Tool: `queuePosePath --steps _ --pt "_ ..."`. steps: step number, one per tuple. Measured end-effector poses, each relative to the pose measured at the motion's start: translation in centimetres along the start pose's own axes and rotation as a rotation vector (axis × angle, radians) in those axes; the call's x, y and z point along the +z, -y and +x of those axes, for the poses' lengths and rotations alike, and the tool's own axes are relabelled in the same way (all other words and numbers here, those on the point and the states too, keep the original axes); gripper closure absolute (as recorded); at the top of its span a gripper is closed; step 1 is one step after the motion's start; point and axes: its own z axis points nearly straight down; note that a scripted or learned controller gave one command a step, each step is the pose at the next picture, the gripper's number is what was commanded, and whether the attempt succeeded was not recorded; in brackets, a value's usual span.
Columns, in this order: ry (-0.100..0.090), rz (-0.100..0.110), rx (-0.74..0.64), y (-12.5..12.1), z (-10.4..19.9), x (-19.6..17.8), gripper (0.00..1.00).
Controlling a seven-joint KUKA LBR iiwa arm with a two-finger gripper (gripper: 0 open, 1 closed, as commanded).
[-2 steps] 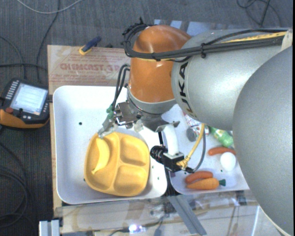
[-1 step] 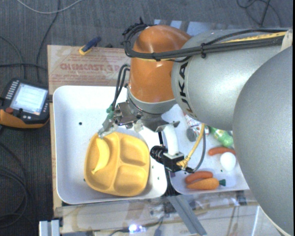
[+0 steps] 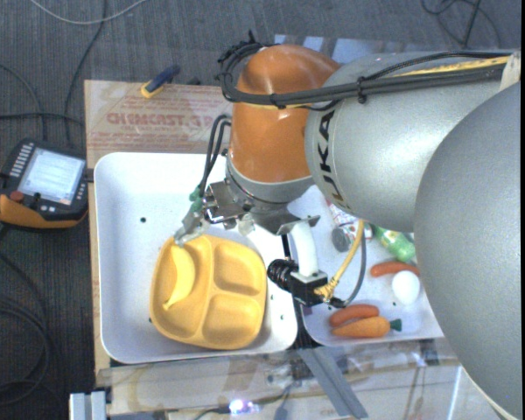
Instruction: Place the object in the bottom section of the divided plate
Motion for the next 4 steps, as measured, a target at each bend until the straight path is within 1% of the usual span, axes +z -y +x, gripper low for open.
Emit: queuePosePath --steps 4 --pt "0.0 0.0 0.0 0.0 0.0 0.0 0.0"
